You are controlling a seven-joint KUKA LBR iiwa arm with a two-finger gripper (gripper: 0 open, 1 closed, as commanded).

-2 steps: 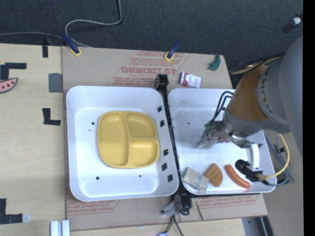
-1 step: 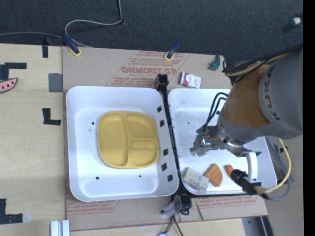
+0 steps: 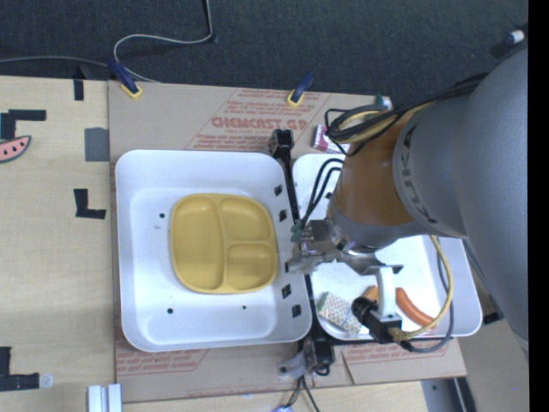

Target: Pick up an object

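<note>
My gripper hangs over the left part of the right bin, close to the divider between the bins, and the arm's wrist and orange band cover most of it. Below it in the right bin lie a small white and green patterned packet and an orange carrot-like piece. I see nothing held. A yellow divided plate lies flat in the middle of the left bin.
The grey arm body spans the right bin from the upper right. Black cables loop around the wrist and along the bin's front edge. A pink item lies behind the right bin. Clips hold the cardboard base at the back.
</note>
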